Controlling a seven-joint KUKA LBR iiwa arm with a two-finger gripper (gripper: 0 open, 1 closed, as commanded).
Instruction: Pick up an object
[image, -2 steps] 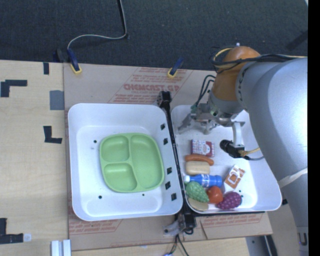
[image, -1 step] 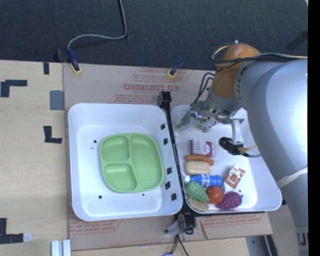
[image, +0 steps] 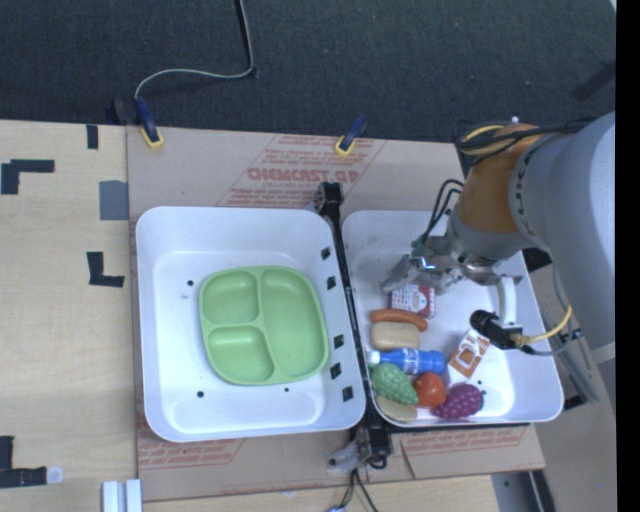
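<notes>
My gripper (image: 413, 270) hangs over the right bin (image: 520, 400), in its upper middle part, just above a small red and white packet (image: 411, 300). Nothing shows between its fingers. Below the packet lie a hot dog (image: 398, 319), a blue and white bottle (image: 407, 360), a green bumpy toy (image: 393, 381), a red tomato (image: 430, 388), a purple grape bunch (image: 460, 401) and an orange and white carton (image: 468, 354). The grey arm with its orange band (image: 490, 195) comes in from the upper right.
The left bin (image: 160, 250) holds a green divided plate (image: 264, 325). A black divider (image: 340, 290) runs between the bins. A black cable with a plug (image: 490, 328) hangs beside the carton. Cardboard lies under both bins.
</notes>
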